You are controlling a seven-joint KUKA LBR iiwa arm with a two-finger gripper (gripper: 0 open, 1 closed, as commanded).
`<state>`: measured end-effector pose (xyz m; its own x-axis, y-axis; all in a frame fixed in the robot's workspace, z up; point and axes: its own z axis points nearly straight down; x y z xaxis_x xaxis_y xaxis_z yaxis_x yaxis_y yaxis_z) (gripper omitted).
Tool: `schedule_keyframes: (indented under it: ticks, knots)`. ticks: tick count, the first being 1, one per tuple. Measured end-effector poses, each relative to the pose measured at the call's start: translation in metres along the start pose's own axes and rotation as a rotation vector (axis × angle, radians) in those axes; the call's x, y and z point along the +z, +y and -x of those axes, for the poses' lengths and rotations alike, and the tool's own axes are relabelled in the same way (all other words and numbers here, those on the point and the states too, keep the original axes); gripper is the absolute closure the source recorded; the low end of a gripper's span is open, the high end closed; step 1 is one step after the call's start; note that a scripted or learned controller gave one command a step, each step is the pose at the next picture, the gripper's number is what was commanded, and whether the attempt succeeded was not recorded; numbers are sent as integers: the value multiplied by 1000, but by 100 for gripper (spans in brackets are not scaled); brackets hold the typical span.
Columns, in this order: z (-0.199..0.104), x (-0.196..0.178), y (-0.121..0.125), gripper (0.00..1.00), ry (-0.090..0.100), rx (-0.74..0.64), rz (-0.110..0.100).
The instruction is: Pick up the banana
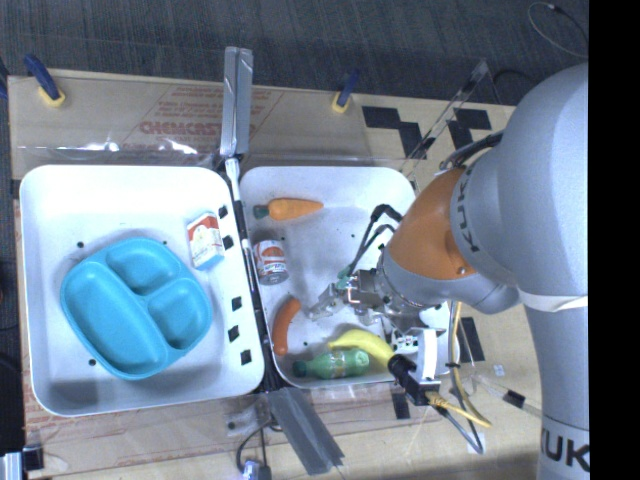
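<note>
A smooth, glossy yellow plastic-looking banana (pixel 364 344) lies beside a shiny green bottle (pixel 333 365) in the matt white plastic right bin (pixel 330 184); the light-blue divided tray (pixel 135 305) looks smooth plastic.

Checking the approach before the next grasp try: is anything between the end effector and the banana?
Nothing visible stands between them. The end effector is just above and left of the banana in the right bin. A green bottle lies against the banana's lower side, and an orange sausage-shaped item lies further left.
</note>
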<state>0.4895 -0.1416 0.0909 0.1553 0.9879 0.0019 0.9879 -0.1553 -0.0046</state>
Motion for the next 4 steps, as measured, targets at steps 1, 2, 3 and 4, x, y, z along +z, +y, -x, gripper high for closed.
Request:
schedule_keyframes:
  ticks: [1,2,3,4]
  knots:
    - [15,0,8,0,-1,39,2]
    - [18,-1,65,0,-1,56,1]
    - [16,-10,65,100,1,48,-3]
    - [16,-10,65,0,1,47,-4]
